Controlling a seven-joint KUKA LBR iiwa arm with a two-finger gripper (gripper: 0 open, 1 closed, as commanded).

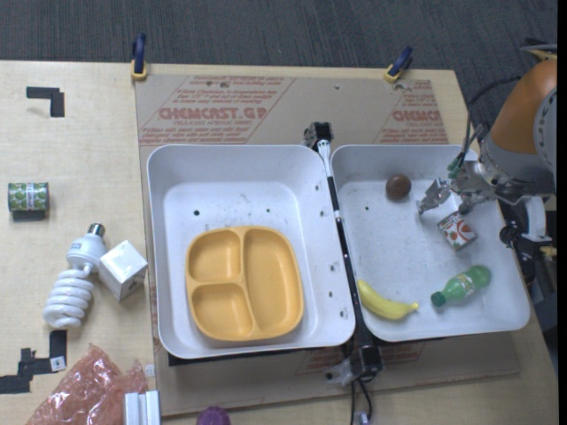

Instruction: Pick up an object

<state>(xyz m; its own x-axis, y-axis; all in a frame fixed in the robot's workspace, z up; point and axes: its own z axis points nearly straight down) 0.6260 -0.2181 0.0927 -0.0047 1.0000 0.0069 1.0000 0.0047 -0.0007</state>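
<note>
pale bench top (pixel 80 149) under a sheet of printed cardboard (pixel 221 104), clamped at its far edge, carries two white bins side by side, presumably so they stay put under the arm. near the front wall of the right bin (pixel 425 326) lie a banana (pixel 386 301) and a green bottle (pixel 461 287), loose and apart, easy targets. the left bin (pixel 168 202) holds a yellow divided tray (pixel 244 283) by its front wall. farther back, near the right wall, a small carton (pixel 457 230) sits just under the gripper (pixel 443 197); whether the pincer is released or clenched cannot be told. a brown ball (pixel 398 185) rests toward the far wall. dark carpet (pixel 266 11) lies beyond.
</note>
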